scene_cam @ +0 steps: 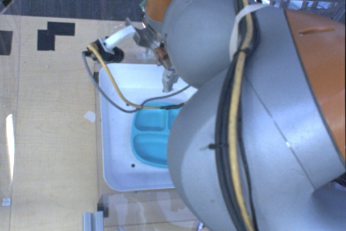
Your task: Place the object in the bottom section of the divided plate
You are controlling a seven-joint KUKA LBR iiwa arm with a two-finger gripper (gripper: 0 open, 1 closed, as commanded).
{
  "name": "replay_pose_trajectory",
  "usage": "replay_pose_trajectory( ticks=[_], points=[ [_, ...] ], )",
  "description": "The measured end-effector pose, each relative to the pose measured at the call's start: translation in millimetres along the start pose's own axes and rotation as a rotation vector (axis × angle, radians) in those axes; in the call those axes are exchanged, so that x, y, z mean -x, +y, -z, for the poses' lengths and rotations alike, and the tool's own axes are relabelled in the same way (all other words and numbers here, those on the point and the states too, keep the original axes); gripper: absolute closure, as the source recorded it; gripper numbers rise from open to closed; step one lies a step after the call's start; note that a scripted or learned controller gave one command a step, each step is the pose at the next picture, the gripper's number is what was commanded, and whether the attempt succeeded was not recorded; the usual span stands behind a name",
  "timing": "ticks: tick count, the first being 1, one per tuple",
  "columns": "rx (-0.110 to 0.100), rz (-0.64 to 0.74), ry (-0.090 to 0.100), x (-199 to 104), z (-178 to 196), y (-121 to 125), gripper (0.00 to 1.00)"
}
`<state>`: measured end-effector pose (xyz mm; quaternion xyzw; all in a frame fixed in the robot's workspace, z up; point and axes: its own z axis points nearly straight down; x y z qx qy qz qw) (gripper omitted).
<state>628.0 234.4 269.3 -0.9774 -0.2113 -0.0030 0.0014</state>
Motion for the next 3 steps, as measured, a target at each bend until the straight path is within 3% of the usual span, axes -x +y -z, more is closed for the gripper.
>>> replay_pose_trajectory(
  ticks=[1,2,3],
  points=[
    [0.001,-0.127,-0.006,87.6,-102.4,-38.7,0.0],
    [-0.006,-0.216,0.005,66.4,-157.5,47.1,0.0],
    [0.001,-0.18,0.0,13.0,-81.4,86.9,0.0]
  ],
)
